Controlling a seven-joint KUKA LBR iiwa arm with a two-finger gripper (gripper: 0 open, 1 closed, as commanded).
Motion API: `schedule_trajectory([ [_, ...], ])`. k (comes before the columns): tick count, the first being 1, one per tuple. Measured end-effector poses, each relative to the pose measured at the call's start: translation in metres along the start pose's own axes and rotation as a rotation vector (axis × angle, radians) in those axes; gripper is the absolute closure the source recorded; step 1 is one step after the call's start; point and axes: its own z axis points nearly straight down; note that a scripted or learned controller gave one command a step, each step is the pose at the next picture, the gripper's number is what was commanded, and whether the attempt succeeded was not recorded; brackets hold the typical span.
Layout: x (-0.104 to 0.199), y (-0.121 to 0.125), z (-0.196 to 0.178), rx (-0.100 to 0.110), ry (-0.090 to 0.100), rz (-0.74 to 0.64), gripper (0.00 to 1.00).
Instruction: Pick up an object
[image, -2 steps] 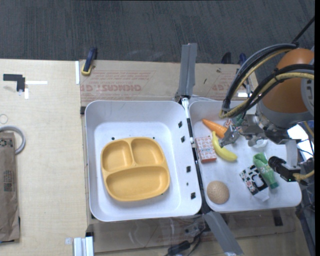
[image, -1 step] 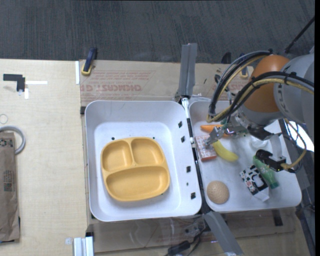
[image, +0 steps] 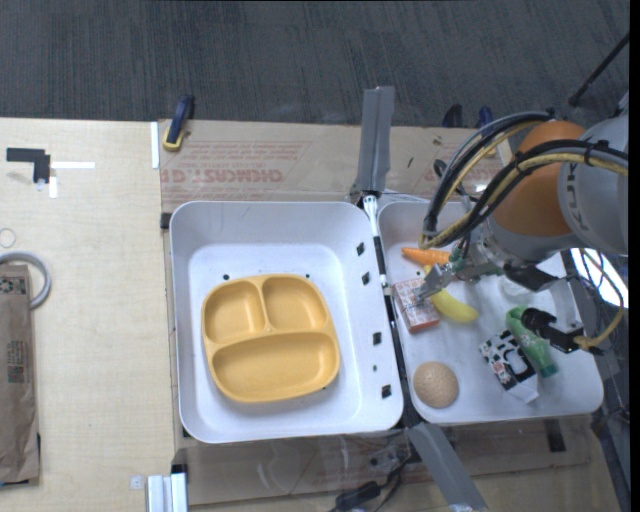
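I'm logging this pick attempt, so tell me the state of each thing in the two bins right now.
Yellow divided plastic plate: flat in the left white bin.
Orange carrot: lying in the right white bin.
Yellow banana: lying by the gripper.
Small red box: lying flat.
Round tan ball: resting, untouched.
Green bottle: on its side.

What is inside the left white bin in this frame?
The left shallow white bin holds one yellow plastic divided tray with three compartments, lying flat with nothing visible in them. The bin floor beneath the tray is covered, so anything under it cannot be seen.
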Motion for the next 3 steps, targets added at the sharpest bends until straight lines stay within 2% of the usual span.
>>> schedule_trajectory([
  [1, 0.000, -0.013, 0.001, 0.004, 0.003, 0.340, 0.00],
  [2, -0.002, -0.013, -0.009, 0.002, 0.003, 0.342, 1.00],
  [3, 0.036, 0.019, -0.121, 0.014, 0.003, 0.085, 1.00],
])
